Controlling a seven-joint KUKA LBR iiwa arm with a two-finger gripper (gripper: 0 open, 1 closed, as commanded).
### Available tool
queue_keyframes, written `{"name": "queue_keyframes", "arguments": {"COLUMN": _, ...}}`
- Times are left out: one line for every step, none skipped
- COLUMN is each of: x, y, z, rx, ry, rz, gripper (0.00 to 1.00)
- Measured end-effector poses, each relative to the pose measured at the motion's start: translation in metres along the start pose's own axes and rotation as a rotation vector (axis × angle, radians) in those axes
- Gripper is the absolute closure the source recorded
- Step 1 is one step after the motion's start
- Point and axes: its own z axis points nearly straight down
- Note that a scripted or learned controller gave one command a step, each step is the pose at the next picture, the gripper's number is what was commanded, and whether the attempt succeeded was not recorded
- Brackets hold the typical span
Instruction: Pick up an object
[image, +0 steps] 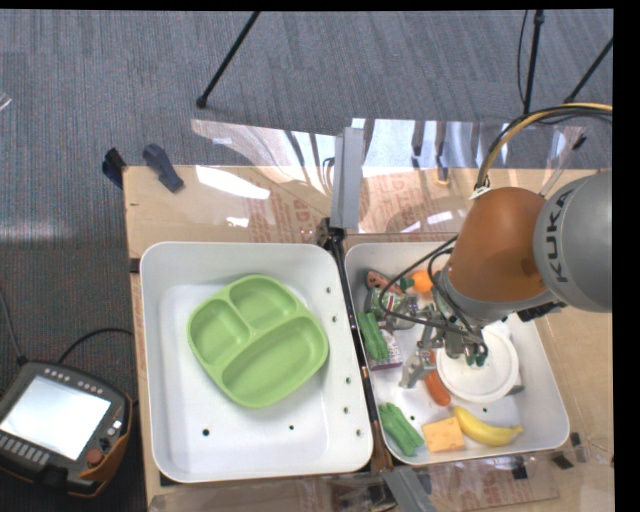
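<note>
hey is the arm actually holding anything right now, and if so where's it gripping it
It cannot be told. The gripper is low in the right bin, among the toy food beside the white plate, but the view shows no object between its fingers.

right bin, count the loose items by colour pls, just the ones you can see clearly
green: 2, a long piece and a shorter piece
yellow: 2, banana and cheese wedge
orange: 1, carrot-like piece
white: 1, round dish
total: 6

Robotics lab, indicated by grey carpet-tiled floor (90, 90), black tripod legs (228, 55), handheld robot control pendant w/ screen (62, 425) on floor, & grey-orange industrial arm (520, 250) mounted over taped wooden bench (240, 200) w/ white bins (160, 270).
</note>
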Motion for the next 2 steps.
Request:
{"name": "queue_keyframes", "arguments": {"x": 0.0866, "y": -0.0105, "z": 0.0002, "rx": 0.0, "ry": 0.001, "rz": -0.066, "gripper": 0.0}}
{"name": "queue_keyframes", "arguments": {"x": 0.085, "y": -0.0031, "z": 0.0001, "rx": 0.004, "ry": 0.0, "rz": -0.109, "gripper": 0.0}}
